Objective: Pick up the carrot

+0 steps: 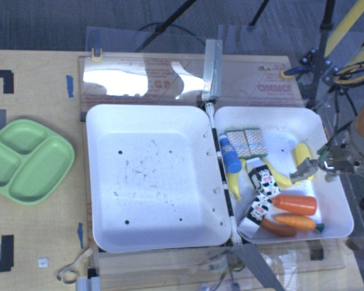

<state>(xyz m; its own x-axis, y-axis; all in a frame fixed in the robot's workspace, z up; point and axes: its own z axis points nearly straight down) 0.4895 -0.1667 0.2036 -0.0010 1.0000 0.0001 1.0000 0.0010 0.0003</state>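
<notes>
on the bench, two white bins sit side by side, touching along a shared edge. the left bin has only dark scuffs and small holes on its floor. the right bin holds a cluster of things. a blue bottle lies along its left wall, with a yellow piece just below it. a packet with green edging lies near the top, beside the bottle. a black and white cow-patterned toy lies at a slant in the middle. a banana sits toward the right, with another yellow curve running under it toward the cow toy. an orange-red piece lies just right of the cow toy. the carrot, orange with a green tip at its right end, lies flat just below that piece, near the bin's front wall. a brown piece touches the carrot's left end.

outside the bins, a green divided plate rests on the wooden bench at the left, well apart from them.

the gripper reaches in from the right edge, over the right side of the right bin, next to the banana and above the carrot in the frame, apart from it. whether its tool is spread or pressed together i cannot tell.
</notes>
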